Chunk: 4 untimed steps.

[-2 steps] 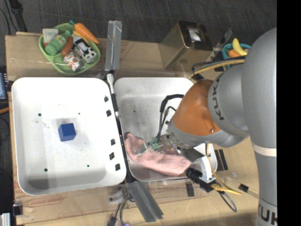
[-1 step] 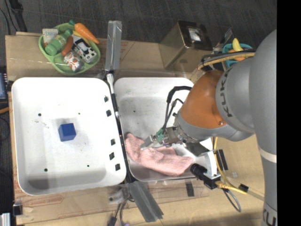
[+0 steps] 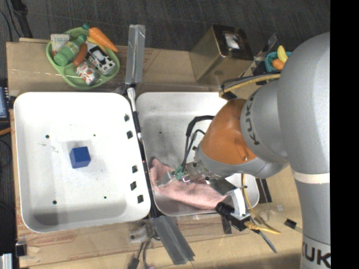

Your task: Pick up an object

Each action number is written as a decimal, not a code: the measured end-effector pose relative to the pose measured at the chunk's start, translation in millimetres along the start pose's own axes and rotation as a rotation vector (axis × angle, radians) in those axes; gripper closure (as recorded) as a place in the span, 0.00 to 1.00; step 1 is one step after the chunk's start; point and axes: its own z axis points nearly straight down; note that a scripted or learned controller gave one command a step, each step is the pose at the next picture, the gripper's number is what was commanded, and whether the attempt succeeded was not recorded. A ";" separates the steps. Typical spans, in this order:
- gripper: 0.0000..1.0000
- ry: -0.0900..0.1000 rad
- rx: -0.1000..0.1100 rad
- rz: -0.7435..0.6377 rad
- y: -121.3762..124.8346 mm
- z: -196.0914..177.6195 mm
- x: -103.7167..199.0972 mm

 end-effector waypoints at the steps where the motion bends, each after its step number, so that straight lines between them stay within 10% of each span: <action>1: 1.00 0.001 0.002 -0.005 0.4 -9.2 0.4; 2: 0.00 0.001 0.002 -0.005 0.4 -9.2 0.4; 3: 1.00 0.002 0.004 -0.010 0.8 -18.1 0.9; 4: 1.00 -0.001 -0.001 -0.072 5.1 -77.6 -17.6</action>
